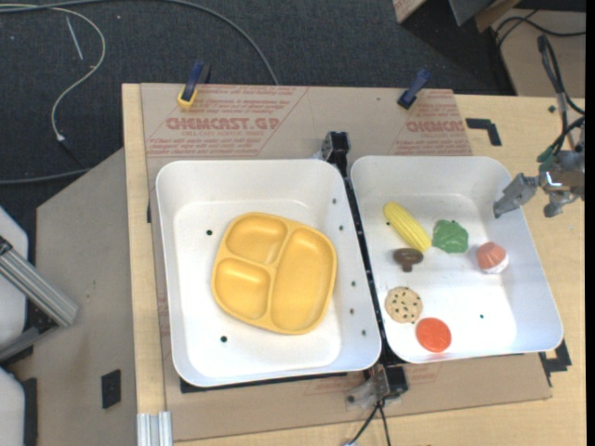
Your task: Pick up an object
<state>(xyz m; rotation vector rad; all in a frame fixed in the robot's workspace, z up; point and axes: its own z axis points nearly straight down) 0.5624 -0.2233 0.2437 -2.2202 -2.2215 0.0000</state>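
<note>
Left bin (177, 249) holding a yellow divided plate (274, 272), right bin (530, 277) with corn (406, 225), mushroom (407, 258), cookie (403, 305), tomato (433, 334), green vegetable (451, 237), radish (492, 256), gripper (528, 203) at two o'clock above the bin's rim, fingers spread, nothing between them.

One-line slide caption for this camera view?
Gripper at the right bin's edge, toy foods inside; yellow divided plate in the left bin.

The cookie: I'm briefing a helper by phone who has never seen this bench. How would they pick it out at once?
Start at the right bin, the one holding the small toy foods. Look near its front left corner, beside the wall shared with the left bin. The cookie is the flat tan disc with dark specks, lying between the brown mushroom and the red-orange round piece.
</note>
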